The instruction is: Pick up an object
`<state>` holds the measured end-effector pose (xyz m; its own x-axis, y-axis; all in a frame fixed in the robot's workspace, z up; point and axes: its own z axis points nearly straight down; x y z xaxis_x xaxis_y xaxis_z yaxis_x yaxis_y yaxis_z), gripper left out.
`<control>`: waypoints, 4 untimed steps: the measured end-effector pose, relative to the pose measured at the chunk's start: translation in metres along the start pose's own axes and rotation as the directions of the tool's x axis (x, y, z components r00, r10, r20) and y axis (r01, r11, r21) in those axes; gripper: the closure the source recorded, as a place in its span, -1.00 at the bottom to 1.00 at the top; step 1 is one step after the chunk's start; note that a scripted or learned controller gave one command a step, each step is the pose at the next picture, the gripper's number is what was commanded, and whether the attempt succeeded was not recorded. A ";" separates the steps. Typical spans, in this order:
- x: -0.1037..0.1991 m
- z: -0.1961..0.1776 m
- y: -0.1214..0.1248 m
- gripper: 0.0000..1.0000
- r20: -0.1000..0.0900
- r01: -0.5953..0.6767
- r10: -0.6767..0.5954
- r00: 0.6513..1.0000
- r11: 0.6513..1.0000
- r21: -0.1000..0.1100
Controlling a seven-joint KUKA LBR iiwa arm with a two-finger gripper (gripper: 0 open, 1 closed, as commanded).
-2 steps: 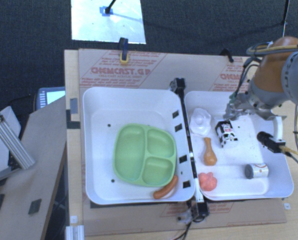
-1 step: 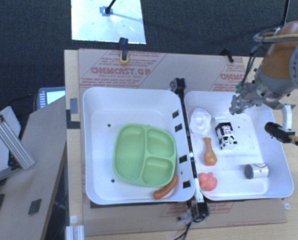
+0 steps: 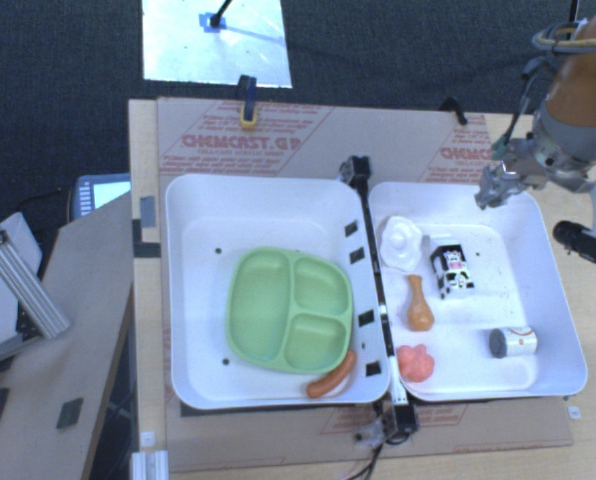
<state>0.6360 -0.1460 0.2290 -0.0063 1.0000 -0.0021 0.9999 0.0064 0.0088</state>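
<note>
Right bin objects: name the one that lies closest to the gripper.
The white crumpled piece at the right bin's upper left lies closest to the gripper. The black-and-white toy sits slightly farther; the orange pin, pink lump and grey-capped cylinder lie lower down.

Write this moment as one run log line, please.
gripper: over right bin back corner, holding nothing | sausage: left bin | task: pending

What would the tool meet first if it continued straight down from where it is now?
Most likely the bare white floor of the right bin near its back right corner. The tool hangs above that corner, and no object lies under it; the black-and-white toy sits well aside. Depth is uncertain.
</note>
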 end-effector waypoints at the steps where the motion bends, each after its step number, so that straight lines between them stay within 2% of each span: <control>1: 0.000 -0.029 0.002 1.00 -0.001 0.000 0.000 1.000 1.000 0.003; 3: 0.104 -0.011 -0.041 1.00 -0.004 0.003 -0.003 1.000 1.000 0.009; 4: 0.156 -0.018 -0.056 1.00 -0.005 0.003 -0.003 1.000 1.000 0.008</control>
<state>0.5791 0.0093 0.2467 -0.0098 0.9999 0.0029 1.0000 0.0098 0.0006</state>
